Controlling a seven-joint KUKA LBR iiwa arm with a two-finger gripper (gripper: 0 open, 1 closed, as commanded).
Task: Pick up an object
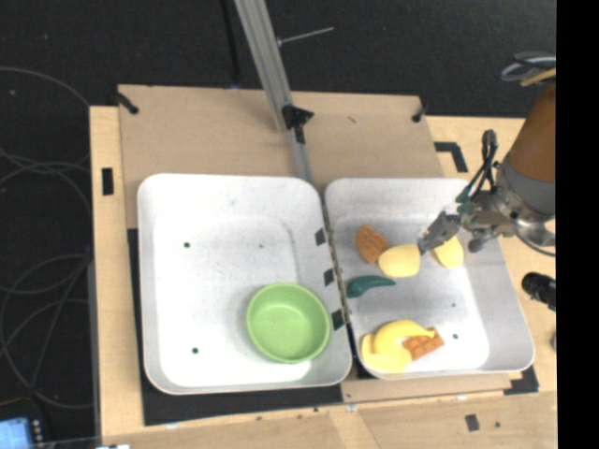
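Arm (533, 157) enters over right bin's (487, 344) right edge. Gripper (447, 239) hangs low over right bin's middle, fingers apart, nothing between them. Left finger tip (432, 238) just beside yellow lemon-shaped toy (401, 260); second small yellow piece (450, 254) touching or just under right finger. Orange piece (371, 242) near bin's left wall, teal piece (369, 285) below it. Yellow duck-like toy with orange part (401, 345) at bin's near edge. Green bowl (288, 321) in left bin's (178, 213) near right corner.
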